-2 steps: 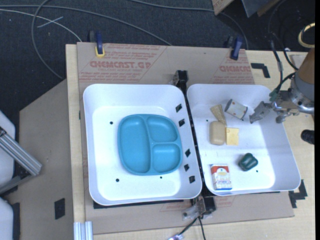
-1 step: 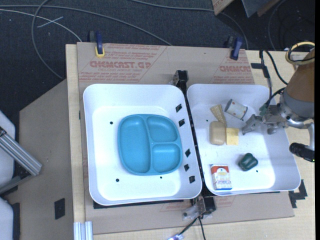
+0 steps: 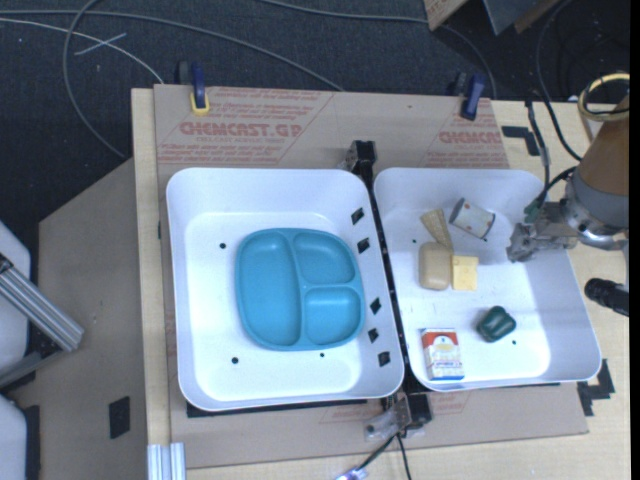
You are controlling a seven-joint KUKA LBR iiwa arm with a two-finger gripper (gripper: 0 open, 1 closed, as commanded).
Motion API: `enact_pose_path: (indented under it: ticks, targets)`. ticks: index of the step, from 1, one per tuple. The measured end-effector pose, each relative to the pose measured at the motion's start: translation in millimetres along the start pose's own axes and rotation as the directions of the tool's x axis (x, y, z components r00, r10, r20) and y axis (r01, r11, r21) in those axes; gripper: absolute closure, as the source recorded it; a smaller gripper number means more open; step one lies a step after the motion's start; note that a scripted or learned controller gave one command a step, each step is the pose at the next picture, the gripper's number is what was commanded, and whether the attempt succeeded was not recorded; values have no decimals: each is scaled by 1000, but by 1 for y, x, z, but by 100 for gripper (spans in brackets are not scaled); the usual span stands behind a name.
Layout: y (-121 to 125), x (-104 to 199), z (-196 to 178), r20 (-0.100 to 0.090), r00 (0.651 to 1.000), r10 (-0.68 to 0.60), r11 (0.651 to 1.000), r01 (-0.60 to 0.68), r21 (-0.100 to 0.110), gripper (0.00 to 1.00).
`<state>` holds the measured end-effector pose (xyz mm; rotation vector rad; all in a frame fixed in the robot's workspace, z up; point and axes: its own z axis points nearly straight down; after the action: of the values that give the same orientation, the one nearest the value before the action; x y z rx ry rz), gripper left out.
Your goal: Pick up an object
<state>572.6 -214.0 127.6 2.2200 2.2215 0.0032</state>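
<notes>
The gripper (image 3: pixel 522 245), at right of frame, cannot be judged open or closed. The dark green object (image 3: pixel 494 323) looks light, rounded, best pinched across its middle.

Single fixed camera above the bench (image 3: pixel 300 108), slanted downward, both white bins (image 3: pixel 200 208) in frame

A robotics lab or test workshop: two white bins (image 3: pixel 190 268) sit on a paper-covered board (image 3: pixel 250 118) held by blue clamps (image 3: pixel 199 86). Behind that board loose cables (image 3: pixel 120 28) trail over dark carpet, and aluminium framing (image 3: pixel 35 303) stands to its left
</notes>
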Motion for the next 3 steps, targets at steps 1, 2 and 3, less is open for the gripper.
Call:
enact_pose_path:
  ticks: [1, 2, 3]
  targets:
    - [1, -4, -65, 4, 1000, 0, 1000, 0, -6, 100]
    - [2, -4, -89, 2, 1000, -1, 1000, 1, -3, 100]
    - [0, 48, -101, -3, 1000, -5, 1000, 5, 2, 100]
